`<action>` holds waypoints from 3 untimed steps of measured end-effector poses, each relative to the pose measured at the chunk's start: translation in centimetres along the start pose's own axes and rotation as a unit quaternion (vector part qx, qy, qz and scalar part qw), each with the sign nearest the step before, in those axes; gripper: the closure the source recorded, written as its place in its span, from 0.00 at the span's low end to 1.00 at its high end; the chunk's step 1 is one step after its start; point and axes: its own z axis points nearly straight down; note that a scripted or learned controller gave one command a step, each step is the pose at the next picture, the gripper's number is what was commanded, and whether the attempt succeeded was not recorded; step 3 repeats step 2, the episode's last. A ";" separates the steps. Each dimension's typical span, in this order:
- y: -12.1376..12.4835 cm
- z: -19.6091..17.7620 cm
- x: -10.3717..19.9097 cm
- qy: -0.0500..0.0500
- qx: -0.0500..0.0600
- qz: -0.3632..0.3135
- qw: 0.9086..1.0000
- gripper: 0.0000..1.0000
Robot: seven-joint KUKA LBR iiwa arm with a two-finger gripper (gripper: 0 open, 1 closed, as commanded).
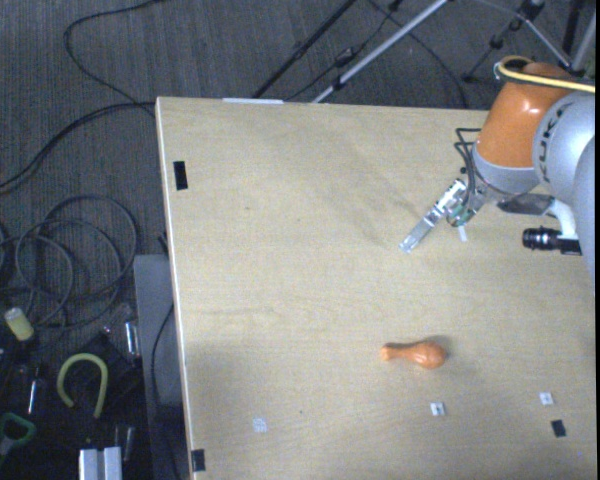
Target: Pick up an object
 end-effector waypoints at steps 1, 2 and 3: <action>0.2 -1.0 0.0 -0.001 -0.002 0.000 1.000 1.00; 3.1 -10.3 5.5 0.001 -0.001 -0.026 1.000 1.00; 3.1 -10.3 5.5 0.001 -0.001 -0.026 1.000 1.00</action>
